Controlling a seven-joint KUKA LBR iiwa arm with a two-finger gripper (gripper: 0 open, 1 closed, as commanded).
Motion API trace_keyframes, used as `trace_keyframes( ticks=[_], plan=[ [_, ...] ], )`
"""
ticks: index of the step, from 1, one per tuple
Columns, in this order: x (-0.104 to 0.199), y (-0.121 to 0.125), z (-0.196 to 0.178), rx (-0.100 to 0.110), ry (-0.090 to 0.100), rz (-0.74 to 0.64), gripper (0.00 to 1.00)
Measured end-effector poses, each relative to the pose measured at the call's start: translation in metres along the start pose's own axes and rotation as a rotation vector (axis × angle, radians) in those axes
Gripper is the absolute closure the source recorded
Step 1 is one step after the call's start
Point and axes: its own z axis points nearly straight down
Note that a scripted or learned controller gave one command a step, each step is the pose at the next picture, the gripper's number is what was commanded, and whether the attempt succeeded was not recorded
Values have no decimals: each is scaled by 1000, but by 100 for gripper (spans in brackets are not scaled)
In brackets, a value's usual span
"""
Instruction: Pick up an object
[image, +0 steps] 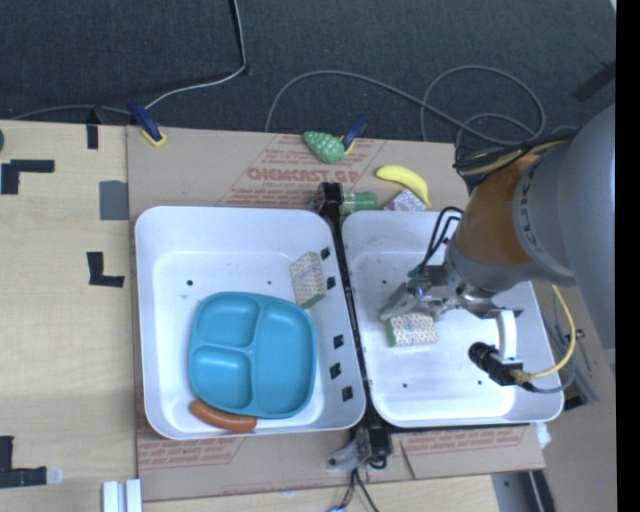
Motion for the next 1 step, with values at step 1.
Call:
trace_keyframes(
  ticks=[1],
  plan=[
    [68,-12,-89,1,1,-2,100]
  ],
)
